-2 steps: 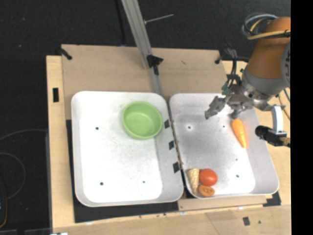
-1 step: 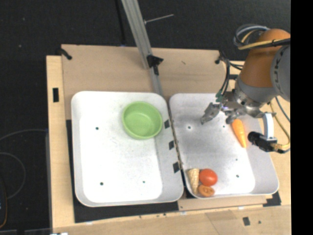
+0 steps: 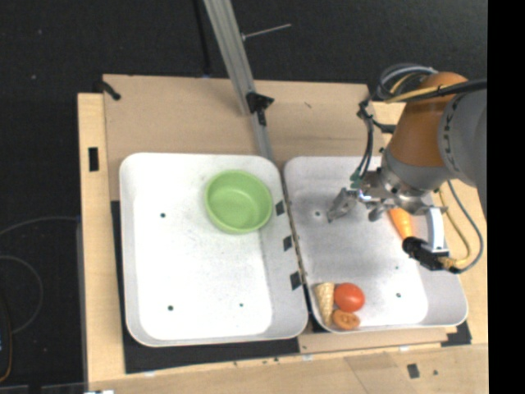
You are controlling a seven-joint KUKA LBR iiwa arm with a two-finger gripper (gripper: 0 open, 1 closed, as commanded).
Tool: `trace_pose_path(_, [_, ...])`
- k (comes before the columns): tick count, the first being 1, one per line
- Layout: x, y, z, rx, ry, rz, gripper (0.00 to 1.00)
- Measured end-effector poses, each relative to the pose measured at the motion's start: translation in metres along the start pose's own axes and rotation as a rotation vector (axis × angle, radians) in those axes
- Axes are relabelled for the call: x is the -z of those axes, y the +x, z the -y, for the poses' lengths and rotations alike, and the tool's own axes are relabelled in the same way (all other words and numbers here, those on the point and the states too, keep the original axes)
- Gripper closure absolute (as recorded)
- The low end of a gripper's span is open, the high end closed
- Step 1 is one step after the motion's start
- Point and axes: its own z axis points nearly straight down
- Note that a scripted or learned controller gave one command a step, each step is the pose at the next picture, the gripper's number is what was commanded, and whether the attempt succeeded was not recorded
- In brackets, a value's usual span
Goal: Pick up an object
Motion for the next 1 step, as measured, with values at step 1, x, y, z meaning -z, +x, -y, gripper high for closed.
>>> trace_pose_path(1, [0.0131, -0.0001, -0.0020, -0.004, -0.007, -0.002, 1.00])
